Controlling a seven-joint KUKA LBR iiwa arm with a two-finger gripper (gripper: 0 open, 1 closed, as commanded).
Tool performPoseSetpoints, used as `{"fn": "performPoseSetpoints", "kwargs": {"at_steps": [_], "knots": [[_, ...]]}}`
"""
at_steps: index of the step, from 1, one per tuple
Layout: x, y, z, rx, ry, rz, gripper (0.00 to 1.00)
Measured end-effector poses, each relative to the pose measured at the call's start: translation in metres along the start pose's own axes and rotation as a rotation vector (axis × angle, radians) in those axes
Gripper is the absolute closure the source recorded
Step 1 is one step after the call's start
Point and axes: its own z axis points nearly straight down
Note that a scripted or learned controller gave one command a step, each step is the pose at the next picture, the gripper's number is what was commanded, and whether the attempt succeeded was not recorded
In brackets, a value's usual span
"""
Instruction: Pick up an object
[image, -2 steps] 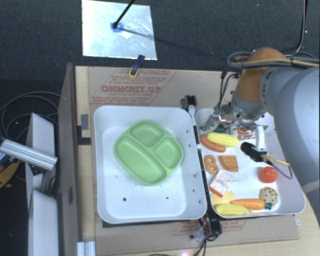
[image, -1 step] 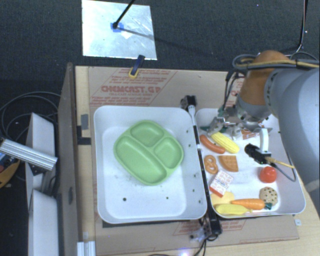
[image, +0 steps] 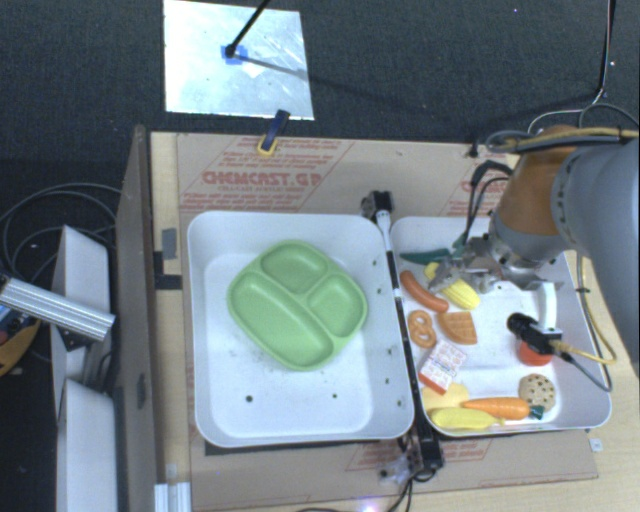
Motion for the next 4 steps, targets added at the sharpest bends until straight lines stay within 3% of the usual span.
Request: {"fn": "performPoseSetpoints", "kwargs": {"at_steps": [1,2,3,4], "knots": [[0.002,-0.027,-0.006,0.000,0.000,-0.001,0.00],[0.009,-0.087,0.001,0.004,0.003,0.000,0.00],[0.009,-0.083,-0.010,-0.006,0.001,-0.003,1.00],[0.069,-0.034,-0.106,-0.016,0.001,-0.013,1.00]]}}
